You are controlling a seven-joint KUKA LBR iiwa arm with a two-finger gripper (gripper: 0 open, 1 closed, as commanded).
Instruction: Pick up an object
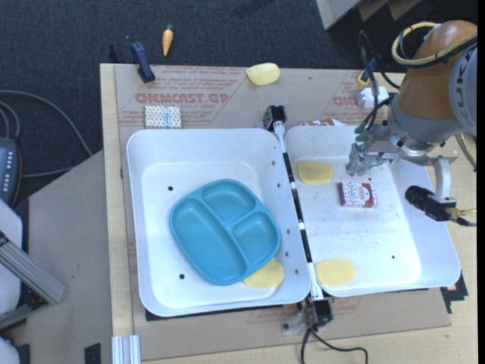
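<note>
So we've got the gripper (358, 167) hanging over the right bin (432, 268), just above a small flat red-and-white packet (356, 195) lying on the bin floor. We can't tell how its fingers are set. We count two smooth yellow ovals (314, 173) in there, plus one glossy blue three-compartment plate (224, 230) in the left bin (148, 173).

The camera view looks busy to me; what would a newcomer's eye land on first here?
Probably the big blue divided plate lying in the left bin, the brightest thing on the bench. Next, the grey-and-orange arm reaching in from the right, its gripper hanging over the right bin just above a small red-and-white packet.
</note>
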